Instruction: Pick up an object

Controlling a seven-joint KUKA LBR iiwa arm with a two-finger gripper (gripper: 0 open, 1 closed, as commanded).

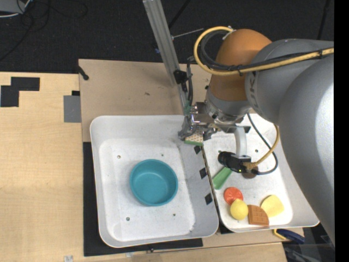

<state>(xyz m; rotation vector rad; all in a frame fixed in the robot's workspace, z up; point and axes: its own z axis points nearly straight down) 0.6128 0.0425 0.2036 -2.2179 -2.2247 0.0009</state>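
My gripper (191, 132) hangs over the ridge between the two bins, near their far end. Its fingers are shut on a small pale green-and-tan object (192, 140), which sits at the fingertips above the left bin's right rim. In the right bin (283, 162) lie a green stick-shaped piece (221, 177), a red tomato (233, 194), a yellow lemon (238, 209), a brown-orange piece (258, 215) and a yellow block (272, 205). A teal bowl (154, 182) stands upright in the left bin (109, 146).
A slanted aluminium bar (165, 40) rises behind the bins, close to the gripper. The big grey arm covers the right bin's far right side, and a black cable with a plug (235, 160) hangs over that bin. Black clips mark the ridge between the bins.
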